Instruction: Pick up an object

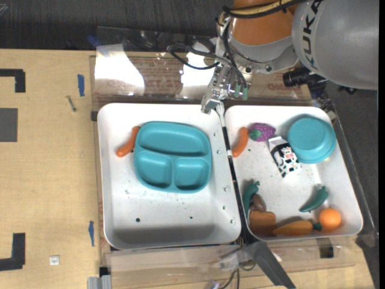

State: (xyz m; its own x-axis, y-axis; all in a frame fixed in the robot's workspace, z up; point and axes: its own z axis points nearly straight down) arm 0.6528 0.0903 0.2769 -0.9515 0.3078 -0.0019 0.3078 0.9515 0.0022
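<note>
My gripper [213, 103] hangs at the far rim, right above the wall between the two bins, with nothing visible in it. In the left bin [114, 209] lie a teal divided plate [173, 155] and an orange sausage [125, 144] by the plate's left edge. The right bin [343, 179] holds an orange sausage [240, 142], a purple grape bunch [262, 131], a teal bowl [310, 138], a cow-patterned carton [284, 157], a green pepper [248, 192], a carrot [293, 227], an orange [329, 218] and a green pod [314, 200].
The arm's orange band and grey body [283, 17] loom over the back of the right bin. A clear plastic sheet [150, 71] lies behind the bins. The wooden bench [42, 179] stretches to the left.
</note>
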